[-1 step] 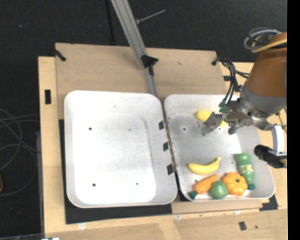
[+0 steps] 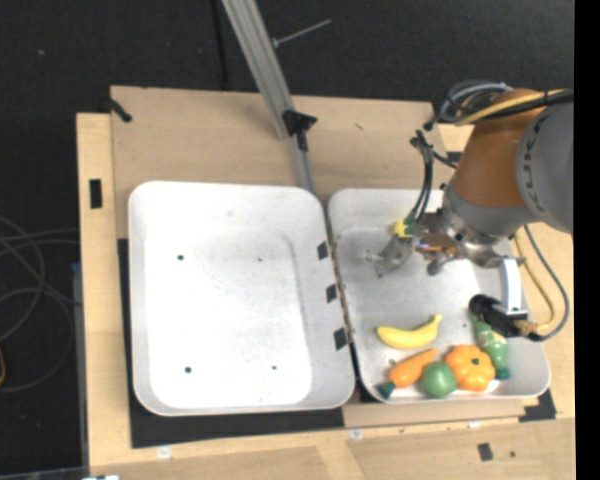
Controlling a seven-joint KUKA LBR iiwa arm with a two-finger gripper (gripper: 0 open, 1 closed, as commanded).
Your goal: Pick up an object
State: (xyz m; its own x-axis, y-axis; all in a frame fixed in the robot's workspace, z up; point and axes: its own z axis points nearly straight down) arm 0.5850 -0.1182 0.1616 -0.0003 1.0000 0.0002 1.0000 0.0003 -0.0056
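Note:
In the right bin (image 2: 365,218) lie a yellow banana (image 2: 410,334), an orange carrot (image 2: 412,368), a green round fruit (image 2: 439,380), a small orange pumpkin (image 2: 470,365) and a green item (image 2: 493,346) near the front right corner. My gripper (image 2: 390,259) hangs over the upper middle of this bin, above bare white floor, well back from the banana. Nothing shows between its fingers. The arm's orange band (image 2: 490,163) and grey wrist cover the bin's back right part.
The left bin (image 2: 230,298) lies beside the right one, joined by black clips (image 2: 332,293). A grey metal pole (image 2: 260,53) slants in from the top to the back of the bins. Cables loop at the arm's right side.

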